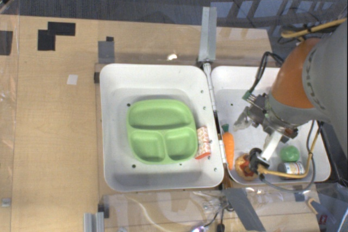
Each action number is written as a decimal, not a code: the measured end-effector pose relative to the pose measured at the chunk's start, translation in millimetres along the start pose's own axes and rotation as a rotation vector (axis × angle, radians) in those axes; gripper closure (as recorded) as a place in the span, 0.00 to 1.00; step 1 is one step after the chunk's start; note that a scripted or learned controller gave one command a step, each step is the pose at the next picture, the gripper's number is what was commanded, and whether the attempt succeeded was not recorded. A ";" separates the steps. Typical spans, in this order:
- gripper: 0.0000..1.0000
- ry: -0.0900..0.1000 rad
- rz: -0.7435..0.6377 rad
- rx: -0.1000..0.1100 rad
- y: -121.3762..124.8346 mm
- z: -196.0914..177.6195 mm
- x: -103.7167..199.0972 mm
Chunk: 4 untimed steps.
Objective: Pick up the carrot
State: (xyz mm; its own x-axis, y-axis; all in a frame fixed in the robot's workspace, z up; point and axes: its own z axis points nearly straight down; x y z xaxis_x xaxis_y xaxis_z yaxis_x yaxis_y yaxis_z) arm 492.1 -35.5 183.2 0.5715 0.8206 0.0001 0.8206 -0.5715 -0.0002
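We see the carrot (229, 149) against the right bin's (228, 80) left wall, stiff, light, best pinched mid-length; the gripper (260, 159) hovers near, finger state untellable.

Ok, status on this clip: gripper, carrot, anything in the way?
Gripper low in right bin, over a small toy pile. Carrot against the bin's left wall, not held. Nothing on top of it.

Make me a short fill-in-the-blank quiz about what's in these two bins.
1. The carrot lies in the ____ bin, along its left wall.
2. The divided plate in the left bin is coloured ____.
3. The plate has ____ compartments.
4. The arm's band above the wrist is ____.

Missing words: right; green; three; orange
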 end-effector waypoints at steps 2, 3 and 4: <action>0.00 -0.002 -0.168 0.002 19.3 -53.6 60.2; 0.00 -0.001 -0.343 0.002 -33.4 1.0 38.8; 1.00 -0.001 -0.346 0.003 -32.5 -7.9 40.0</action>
State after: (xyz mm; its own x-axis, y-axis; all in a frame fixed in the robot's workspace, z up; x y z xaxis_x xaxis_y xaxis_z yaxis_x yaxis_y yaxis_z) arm 488.4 15.9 191.1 0.2589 0.9659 -0.0004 0.9659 -0.2589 -0.0030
